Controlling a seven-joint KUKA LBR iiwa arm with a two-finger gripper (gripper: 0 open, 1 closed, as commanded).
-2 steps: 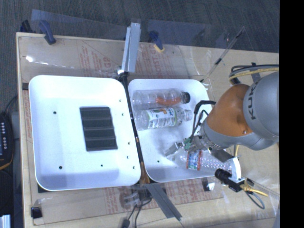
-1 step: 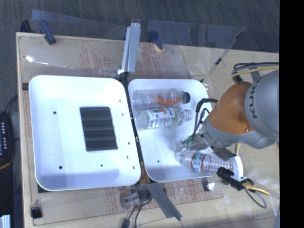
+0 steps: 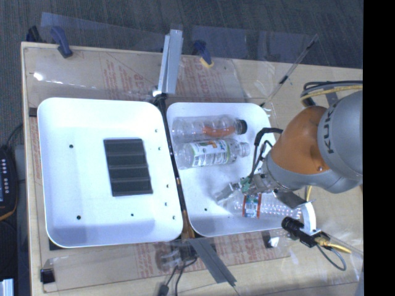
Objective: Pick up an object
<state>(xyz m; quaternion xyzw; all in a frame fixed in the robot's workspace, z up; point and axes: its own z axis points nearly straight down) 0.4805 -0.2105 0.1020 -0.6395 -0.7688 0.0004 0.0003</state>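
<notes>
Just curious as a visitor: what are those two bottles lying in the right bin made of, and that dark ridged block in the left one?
Both bottles look like clear glossy plastic: see-through, with highlights. The dark ridged block looks matte, perhaps rubber or foam; I can't tell which.

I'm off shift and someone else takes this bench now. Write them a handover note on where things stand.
Pincer: low over the right bin, near its front edge; open or shut cannot be told from this view.
Things: two clear bottles lie along the back of the right bin, one with an orange label, one with a green label. A third clear bottle with a red label lies right by the pincer. A dark ribbed block sits in the left bin.
Done: nothing visibly lifted.
Left: grasp one object and raise it.
</notes>
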